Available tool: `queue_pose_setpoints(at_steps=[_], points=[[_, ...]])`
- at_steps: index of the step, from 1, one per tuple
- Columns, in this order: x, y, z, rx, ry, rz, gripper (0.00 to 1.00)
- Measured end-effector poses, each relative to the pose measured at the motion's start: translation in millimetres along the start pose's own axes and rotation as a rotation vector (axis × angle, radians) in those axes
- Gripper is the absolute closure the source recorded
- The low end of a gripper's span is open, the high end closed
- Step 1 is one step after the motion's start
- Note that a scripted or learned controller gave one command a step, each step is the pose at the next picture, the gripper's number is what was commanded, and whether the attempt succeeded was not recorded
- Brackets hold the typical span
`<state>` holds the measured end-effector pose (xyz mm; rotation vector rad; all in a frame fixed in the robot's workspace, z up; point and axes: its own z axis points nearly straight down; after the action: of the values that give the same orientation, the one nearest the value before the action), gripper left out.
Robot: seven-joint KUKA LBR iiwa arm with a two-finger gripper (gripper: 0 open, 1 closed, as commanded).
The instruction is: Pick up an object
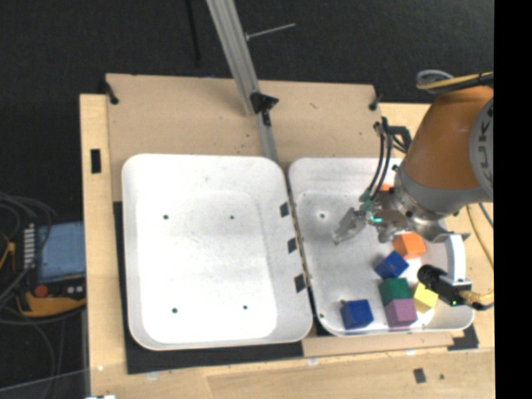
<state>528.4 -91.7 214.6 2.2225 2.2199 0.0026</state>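
Observation:
In the right bin (pixel 332 181) my gripper (pixel 347 227) hangs low over the bare middle of the floor, its fingers pointing left. They stand open with nothing between them. To its right and front lie the blocks: an orange block (pixel 408 243), a blue block (pixel 391 265), a green block (pixel 396 289), a purple block (pixel 401 311) and a yellow block (pixel 425 298). A second blue block (pixel 357 313) sits by the front wall. The nearest block, the orange one, is well to the right of the fingertips.
The left bin (pixel 208 248) lies beside the right one, with small clips along the shared wall. A slanted metal rail (pixel 237 48) rises at the back. A blue box and cables (pixel 50 260) sit off the bench at left.

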Motion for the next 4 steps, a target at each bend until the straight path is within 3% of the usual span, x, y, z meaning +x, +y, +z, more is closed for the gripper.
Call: queue_pose_setpoints(at_steps=[2,3,4], points=[[-3,-2,115,0.005,-0.003,0.001,0.00],[-1,0,102,-0.004,0.001,0.007,1.00],[2,9,55,-0.005,-0.001,-0.005,1.00]])
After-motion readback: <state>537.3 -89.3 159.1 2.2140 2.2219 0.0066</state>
